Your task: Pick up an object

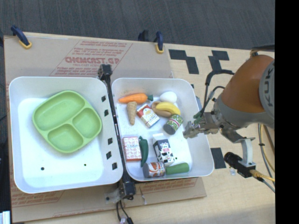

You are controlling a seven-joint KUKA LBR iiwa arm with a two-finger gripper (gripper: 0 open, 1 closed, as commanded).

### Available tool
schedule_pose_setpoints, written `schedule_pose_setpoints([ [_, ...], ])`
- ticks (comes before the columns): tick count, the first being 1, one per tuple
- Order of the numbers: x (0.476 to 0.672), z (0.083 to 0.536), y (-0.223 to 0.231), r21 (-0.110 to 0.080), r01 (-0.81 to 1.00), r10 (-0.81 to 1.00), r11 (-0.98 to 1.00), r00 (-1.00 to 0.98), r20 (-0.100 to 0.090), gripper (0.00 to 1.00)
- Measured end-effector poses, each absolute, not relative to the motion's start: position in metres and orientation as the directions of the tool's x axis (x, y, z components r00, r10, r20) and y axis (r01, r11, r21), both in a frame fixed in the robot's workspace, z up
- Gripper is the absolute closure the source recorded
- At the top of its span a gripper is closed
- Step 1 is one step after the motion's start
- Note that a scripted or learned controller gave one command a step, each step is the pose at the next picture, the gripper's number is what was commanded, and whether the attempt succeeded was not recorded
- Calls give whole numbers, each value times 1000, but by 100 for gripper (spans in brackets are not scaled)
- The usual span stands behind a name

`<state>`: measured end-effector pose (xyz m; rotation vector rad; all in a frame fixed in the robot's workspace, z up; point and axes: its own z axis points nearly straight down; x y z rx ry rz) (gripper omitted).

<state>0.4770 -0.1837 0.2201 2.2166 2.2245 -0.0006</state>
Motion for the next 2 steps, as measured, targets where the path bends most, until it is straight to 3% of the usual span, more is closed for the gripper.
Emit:
schedule_pose_setpoints([
  [1,515,271,-188,1,1000,1000,5,-5,-1,100],
  [2,515,271,-188,1,1000,1000,5,-5,-1,0],
])
